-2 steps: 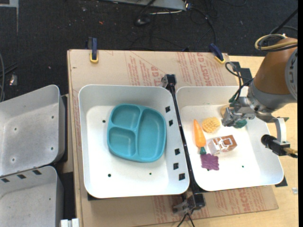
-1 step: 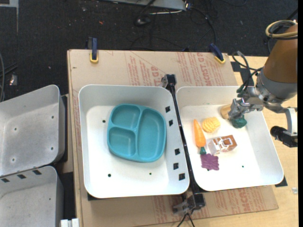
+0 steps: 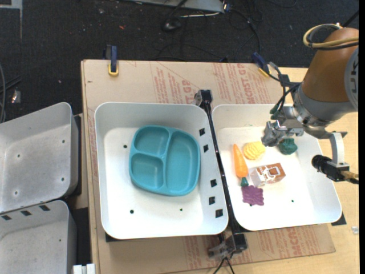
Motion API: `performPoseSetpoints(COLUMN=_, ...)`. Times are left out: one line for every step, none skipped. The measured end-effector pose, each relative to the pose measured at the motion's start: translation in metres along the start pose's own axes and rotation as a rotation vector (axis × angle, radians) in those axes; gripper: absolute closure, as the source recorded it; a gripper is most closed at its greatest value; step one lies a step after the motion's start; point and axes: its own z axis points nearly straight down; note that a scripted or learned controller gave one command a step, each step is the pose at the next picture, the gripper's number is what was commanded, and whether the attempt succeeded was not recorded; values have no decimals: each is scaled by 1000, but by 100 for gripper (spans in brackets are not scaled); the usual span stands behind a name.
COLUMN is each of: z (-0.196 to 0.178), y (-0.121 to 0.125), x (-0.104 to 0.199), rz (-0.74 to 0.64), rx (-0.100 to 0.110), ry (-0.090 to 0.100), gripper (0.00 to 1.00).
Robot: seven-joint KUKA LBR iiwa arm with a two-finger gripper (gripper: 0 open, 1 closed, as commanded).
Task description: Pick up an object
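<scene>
The right bin [image 3: 319,196] holds several toy foods. A yellow ridged piece [image 3: 254,150] lies beside an orange carrot [image 3: 240,160]. Below them sit a small brown-and-white carton [image 3: 268,174] and a purple bunch of grapes [image 3: 252,195]. A dark green piece [image 3: 288,147] lies right of the yellow one. My gripper [image 3: 274,136] hangs low over the bin's upper part, just above and between the yellow piece and the green piece. I see nothing held in it.
A teal divided plate [image 3: 165,160] lies in the left bin [image 3: 108,198]. A black divider [image 3: 214,153] with clips runs between the bins. The arm's orange band [image 3: 333,61] and a black fitting [image 3: 328,165] overhang the right bin's right side.
</scene>
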Motion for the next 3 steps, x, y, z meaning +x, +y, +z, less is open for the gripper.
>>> performPoseSetpoints(z=9, y=-16, x=52, rz=0, rx=3, ry=0, gripper=100)
performPoseSetpoints(z=15, y=-24, x=101, rz=0, rx=2, ry=0, gripper=100)
performPoseSetpoints(z=11, y=-40, x=143, rz=0, rx=2, ry=0, gripper=100)
